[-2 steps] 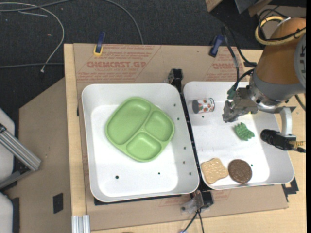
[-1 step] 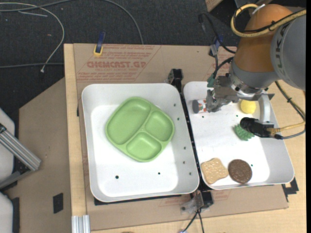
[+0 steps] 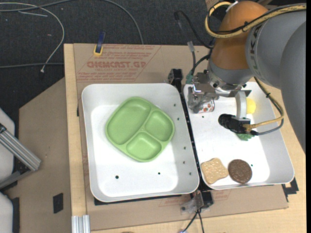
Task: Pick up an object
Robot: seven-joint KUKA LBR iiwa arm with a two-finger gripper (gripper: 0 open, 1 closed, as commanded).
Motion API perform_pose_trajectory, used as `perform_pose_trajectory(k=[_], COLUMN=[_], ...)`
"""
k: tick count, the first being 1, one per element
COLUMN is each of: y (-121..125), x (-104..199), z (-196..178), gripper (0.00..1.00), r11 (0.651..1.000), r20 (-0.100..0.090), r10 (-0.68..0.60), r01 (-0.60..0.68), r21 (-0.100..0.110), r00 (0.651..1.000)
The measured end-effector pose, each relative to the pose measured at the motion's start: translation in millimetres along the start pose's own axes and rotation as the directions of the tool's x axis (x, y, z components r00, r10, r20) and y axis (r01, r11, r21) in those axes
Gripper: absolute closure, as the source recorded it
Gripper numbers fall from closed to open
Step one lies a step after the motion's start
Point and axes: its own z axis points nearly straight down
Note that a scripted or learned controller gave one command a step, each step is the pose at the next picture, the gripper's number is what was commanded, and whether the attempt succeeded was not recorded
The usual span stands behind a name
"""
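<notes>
My gripper (image 3: pixel 198 100) hangs low over the back left corner of the right bin (image 3: pixel 272 154), under the grey arm with its orange band (image 3: pixel 238 28). A small white and orange object (image 3: pixel 208 107) lies right beside the gripper, partly hidden by it. A yellow object (image 3: pixel 250 105) peeks out behind the wrist hardware at the bin's back right. A small green object (image 3: pixel 245 134) lies under a black cable end. A square tan cracker (image 3: pixel 214 170) and a round brown cookie (image 3: pixel 240 171) rest at the bin's front edge.
The left bin (image 3: pixel 97 169) holds a green three-compartment plate (image 3: pixel 140 128) near its middle. A black divider (image 3: pixel 187 125) runs between the two bins. Cables loop from the wrist over the right bin's middle.
</notes>
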Motion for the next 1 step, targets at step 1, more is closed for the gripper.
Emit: perform_pose_trajectory(k=[1], y=[19.4], x=[59.4], z=[0.6], gripper=[1.0], r11=[1.0], r20=[0.0], r10=[0.0], r01=[0.0], r21=[-0.002], r00=[1.0])
